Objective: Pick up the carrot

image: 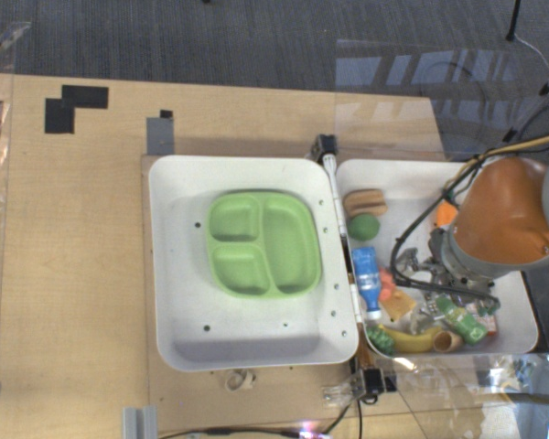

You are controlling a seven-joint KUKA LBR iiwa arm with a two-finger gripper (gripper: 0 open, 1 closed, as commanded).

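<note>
Approach step, by judgement: arm (pixel 508 218) low over right bin (pixel 412 179), claw state cannot tell; carrot (pixel 387 288), orange, at bin's 8 o'clock beside bottle (pixel 366 273), next needs descent onto it.

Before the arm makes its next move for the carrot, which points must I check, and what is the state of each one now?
1. Carrot located: cannot tell; a small orange piece shows by the arm, possibly the carrot.
2. End effector over the right bin: ok.
3. Item held: cannot tell; the wrist hides it.
4. Clutter near target: not ok; banana, blue bottle and green ball lie close.
5. Green tray in the left bin, away from the arm: ok.
</note>
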